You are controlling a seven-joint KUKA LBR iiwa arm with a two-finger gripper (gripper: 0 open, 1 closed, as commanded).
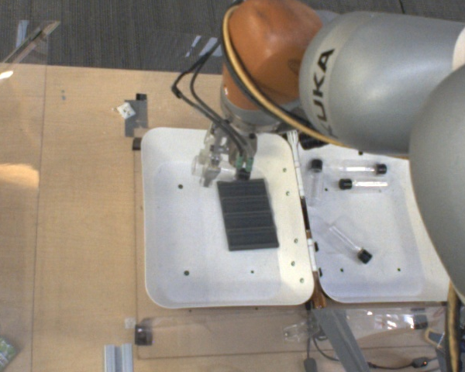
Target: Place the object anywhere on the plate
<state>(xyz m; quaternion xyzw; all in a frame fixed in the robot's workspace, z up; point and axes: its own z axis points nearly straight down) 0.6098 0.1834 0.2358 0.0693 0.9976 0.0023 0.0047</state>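
Camera view from above, at a slant: two shallow white bins side by side on a wooden counter (70, 208). Left bin (170, 270) carrying a dark ribbed rectangular plate (248, 214), lying flat near the bin's middle, long side running roughly from 12 toward 6 o'clock with a slight tilt. Right bin (372, 281) holding several clear tubes with black caps: two near its 12 o'clock edge (362, 169), one lower, toward 6 o'clock (350, 246).

Hand (221, 161) hanging at the plate's 11 o'clock corner, just off its top edge, under the orange band and grey bulk of the arm (356, 76). Something pale and translucent at the fingertips, possibly one of the clear tubes, but too blurred and too small to call. Finger spread likewise unreadable from here: cannot tell whether wide, narrow, or closed on anything.

Progress, as a judgement: not done. Nothing resting on the plate's ribbed face. If the pale shape is the object, the carry would be nearly over, with only a short shift toward 5 o'clock and a release left. If not, the whole pick remains.

Hidden or doubtful: top edges of both bins near 12 o'clock covered by the arm; right bin's 3 o'clock side cut off by the grey arm housing; small dark clutter along the counter's 6 o'clock edge hard to identify.
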